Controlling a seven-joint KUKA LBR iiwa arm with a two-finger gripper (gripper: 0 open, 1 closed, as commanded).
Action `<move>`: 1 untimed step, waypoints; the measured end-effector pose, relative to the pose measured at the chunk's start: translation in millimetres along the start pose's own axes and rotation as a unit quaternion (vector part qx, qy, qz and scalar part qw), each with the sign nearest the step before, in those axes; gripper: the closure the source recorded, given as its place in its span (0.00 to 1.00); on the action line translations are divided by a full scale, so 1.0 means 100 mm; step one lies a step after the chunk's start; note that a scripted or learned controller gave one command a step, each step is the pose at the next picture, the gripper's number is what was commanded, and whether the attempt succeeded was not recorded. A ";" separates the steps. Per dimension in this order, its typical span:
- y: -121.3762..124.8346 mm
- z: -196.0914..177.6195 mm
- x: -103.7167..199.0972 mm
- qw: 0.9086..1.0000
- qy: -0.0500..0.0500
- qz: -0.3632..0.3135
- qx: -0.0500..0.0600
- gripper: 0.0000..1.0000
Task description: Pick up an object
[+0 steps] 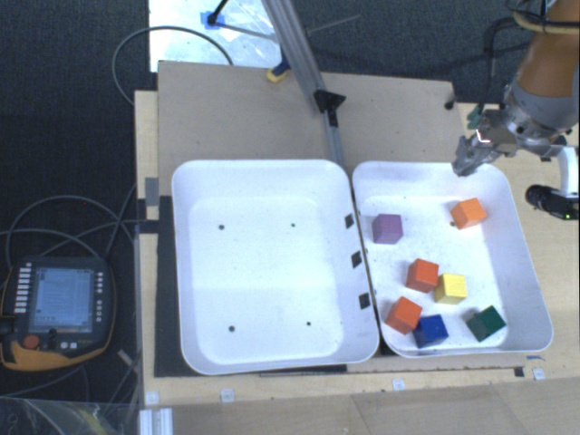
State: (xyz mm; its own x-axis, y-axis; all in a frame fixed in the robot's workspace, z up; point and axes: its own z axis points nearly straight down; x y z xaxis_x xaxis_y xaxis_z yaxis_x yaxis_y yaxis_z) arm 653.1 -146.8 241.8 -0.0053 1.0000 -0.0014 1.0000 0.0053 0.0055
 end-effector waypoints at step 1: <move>-0.25 0.02 0.46 1.000 0.001 -0.002 0.003 1.00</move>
State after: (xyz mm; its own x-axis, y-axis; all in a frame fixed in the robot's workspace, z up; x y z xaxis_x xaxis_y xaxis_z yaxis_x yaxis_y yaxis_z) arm 628.3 -101.0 239.6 -0.0084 1.0000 0.0013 1.0000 0.0084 0.0002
